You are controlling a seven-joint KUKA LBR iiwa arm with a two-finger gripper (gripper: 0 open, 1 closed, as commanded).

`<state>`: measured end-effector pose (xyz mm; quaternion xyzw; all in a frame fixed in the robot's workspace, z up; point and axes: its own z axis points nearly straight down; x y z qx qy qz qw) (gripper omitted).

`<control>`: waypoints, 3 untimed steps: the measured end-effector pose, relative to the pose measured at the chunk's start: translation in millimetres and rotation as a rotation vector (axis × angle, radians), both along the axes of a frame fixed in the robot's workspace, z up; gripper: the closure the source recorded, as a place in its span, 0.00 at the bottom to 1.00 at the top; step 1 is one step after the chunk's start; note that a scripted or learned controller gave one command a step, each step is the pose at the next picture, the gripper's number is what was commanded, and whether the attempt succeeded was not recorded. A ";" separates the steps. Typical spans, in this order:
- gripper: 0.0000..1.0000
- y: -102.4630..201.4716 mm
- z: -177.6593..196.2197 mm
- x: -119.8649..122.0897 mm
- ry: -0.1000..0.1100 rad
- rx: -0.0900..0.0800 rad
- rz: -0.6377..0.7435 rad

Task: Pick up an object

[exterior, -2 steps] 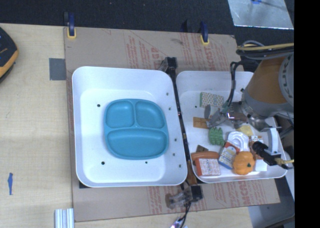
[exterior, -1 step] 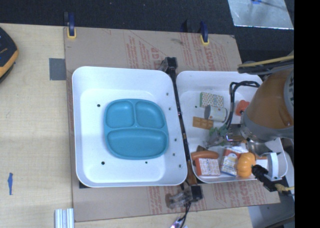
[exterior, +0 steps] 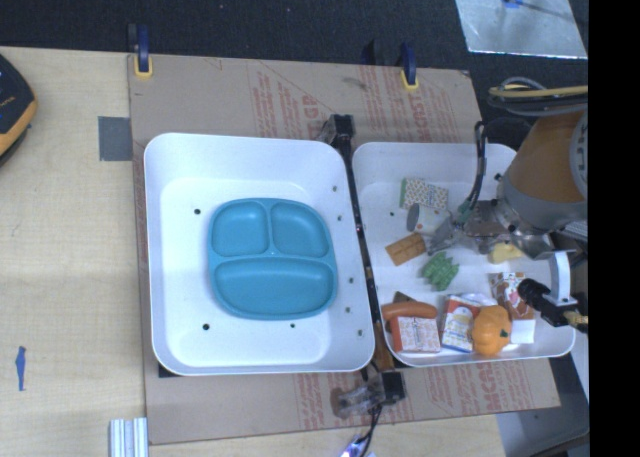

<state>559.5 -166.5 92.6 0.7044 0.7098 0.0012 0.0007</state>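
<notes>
The gripper (exterior: pixel 447 232), its state impossible to tell, hangs by the green leafy toy (exterior: pixel 439 270), seemingly light, soft, best pinched across its middle.

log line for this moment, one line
phase: reaching | gripper: low in right bin, beside green object | grasp: none seen | blue divided plate: left bin

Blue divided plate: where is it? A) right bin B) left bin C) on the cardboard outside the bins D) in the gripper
B: the blue divided plate lies flat in the middle of the left bin, while the small items sit in the right bin near the gripper.
</notes>
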 end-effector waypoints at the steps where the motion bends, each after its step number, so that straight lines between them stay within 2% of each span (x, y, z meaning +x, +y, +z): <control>1: 0.00 -23.9 -10.3 56.1 0.096 0.028 0.014; 2: 0.00 -39.8 -15.2 70.5 0.146 0.050 0.015; 3: 0.00 -46.2 69.9 96.8 0.000 -0.002 -0.003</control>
